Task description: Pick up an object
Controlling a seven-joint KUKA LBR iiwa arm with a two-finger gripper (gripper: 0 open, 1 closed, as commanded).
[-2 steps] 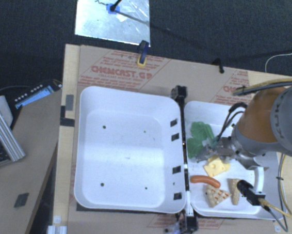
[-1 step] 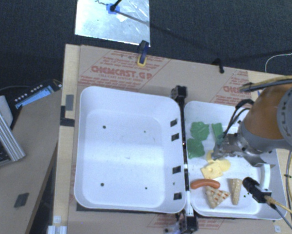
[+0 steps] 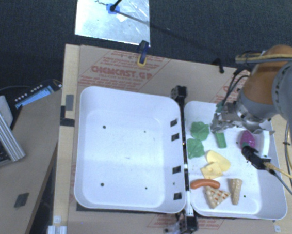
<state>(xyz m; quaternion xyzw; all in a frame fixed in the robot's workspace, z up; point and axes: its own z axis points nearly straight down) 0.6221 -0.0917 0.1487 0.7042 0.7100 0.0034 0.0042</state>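
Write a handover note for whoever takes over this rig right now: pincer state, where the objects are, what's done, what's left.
Pincer: low over the right bin, by the small green piece; nothing seen held.
Objects, all in the right bin: green leafy pieces, yellow pieces, sausage, pizza slice, cone, magenta object.
Done: arm positioned over the bin.
Left: grasp an object and lift it.

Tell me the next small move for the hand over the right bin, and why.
Probably lower the hand straight down a little onto the small green block. The hand sits just above that block in the right-hand shallow white bin, and the block lies apart from the green leafy pieces, so it looks like the nearest target.
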